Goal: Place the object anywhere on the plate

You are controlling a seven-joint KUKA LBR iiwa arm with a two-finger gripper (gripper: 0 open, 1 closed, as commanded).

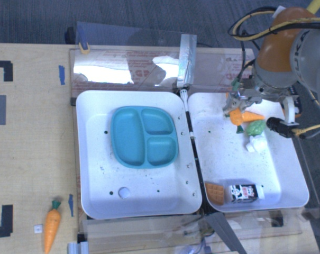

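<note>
From the camera view, my pincer (238,106) hangs over the right bin (286,194); my wrist hides whether it grips, so I cannot tell. A smooth orange toy carrot (244,116) lies just beneath. The glossy teal divided plate (144,136) rests in the left bin (91,157).

No readable text, print on the small black-and-white carton (242,192) too blurred to read
</note>
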